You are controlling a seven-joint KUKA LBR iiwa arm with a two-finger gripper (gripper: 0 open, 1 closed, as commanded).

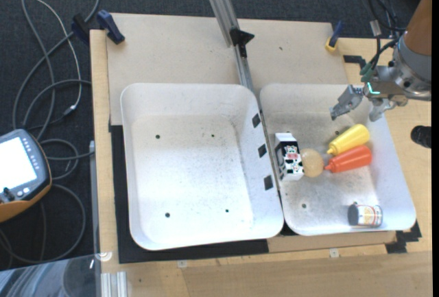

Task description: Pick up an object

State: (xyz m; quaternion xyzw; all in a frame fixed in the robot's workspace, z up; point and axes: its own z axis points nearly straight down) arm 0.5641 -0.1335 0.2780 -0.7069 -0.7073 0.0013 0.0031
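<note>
Now the claw point(361, 105) hangs over the right bin point(405, 199) with its two fingers apart and nothing between them. Just below it lie a yellow bottle point(348, 138) and an orange bottle point(350, 159), touching. I think it must go down and squeeze one.

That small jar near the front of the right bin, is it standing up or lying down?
Lying down. The jar rests on its side on the floor of the right bin, its dark cap pointing left and its label wrapped around the body.
</note>
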